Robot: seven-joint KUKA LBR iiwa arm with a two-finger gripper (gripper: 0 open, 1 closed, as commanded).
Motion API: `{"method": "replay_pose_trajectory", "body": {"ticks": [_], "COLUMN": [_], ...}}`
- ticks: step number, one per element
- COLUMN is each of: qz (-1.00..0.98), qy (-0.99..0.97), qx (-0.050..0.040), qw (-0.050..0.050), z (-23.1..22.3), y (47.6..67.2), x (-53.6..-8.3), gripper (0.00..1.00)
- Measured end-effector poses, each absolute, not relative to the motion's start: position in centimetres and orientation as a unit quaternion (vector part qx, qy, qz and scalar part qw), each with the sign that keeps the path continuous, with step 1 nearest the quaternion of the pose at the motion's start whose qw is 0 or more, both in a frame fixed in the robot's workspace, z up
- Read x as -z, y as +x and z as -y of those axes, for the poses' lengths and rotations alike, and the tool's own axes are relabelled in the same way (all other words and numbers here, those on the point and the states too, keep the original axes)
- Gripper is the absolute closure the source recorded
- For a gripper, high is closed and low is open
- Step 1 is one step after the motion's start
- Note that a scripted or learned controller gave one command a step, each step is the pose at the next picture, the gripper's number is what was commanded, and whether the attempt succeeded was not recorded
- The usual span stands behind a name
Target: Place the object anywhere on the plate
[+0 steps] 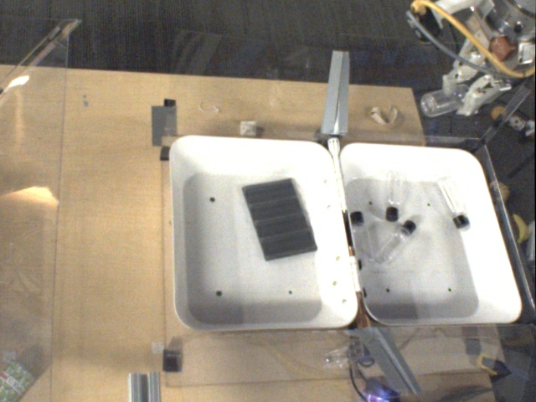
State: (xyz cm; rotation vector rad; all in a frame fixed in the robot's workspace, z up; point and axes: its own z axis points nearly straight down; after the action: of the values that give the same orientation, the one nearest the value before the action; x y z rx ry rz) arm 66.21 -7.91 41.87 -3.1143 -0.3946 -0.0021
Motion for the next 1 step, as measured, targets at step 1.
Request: {"method": "replay_pose_trajectory", "body": {"ticks": [1], "qz": [0.112], "qy": [-0.994], "qx": [0.0009], "qw": [0.001], "z": [3.72], "y": [65.23], "x": [-37.55], "gripper": [1.0]}}
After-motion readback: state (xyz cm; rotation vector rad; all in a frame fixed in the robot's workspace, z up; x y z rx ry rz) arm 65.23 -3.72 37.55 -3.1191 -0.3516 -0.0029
